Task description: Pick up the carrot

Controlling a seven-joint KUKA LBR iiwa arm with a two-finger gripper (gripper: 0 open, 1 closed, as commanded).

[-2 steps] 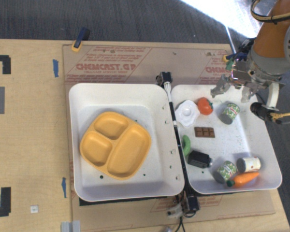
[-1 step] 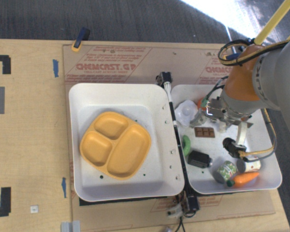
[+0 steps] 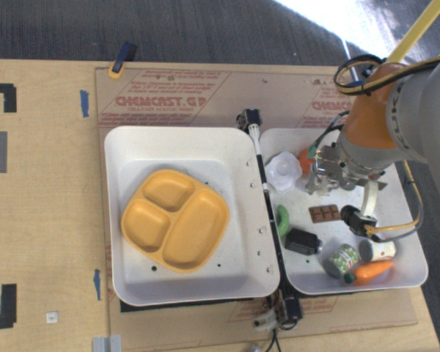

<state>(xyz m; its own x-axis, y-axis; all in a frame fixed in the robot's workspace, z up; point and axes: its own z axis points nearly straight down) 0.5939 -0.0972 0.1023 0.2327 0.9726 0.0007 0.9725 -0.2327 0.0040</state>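
Gripper (image 3: 323,185) hangs over the far part of the right bin (image 3: 411,273), pointing down, w/ the grey arm and its orange band coming in from the view's right. Can't tell from this angle whether it's apart or together; nothing can be seen clamped in it. Just to its left sits a clear crumpled plastic cup (image 3: 282,169), and a small red-orange item (image 3: 306,158) peeks out between cup and gripper; what it is can't be made out.

Carrot (image 3: 372,271) lies in the right bin's near right corner, roughly flat, close to the front wall and well apart from the gripper. A round green-and-white item (image 3: 342,259) touches it on the left side.

Other stuff in the right bin: a brown chocolate bar (image 3: 324,213) near the middle, below the gripper in the view; a black block (image 3: 302,240) nearer the front; a green piece (image 3: 282,220) beside the left wall.

Left bin (image 3: 125,152) holds a yellow divided plate (image 3: 177,218), three compartments, sitting approx. in the middle, turned at an angle.
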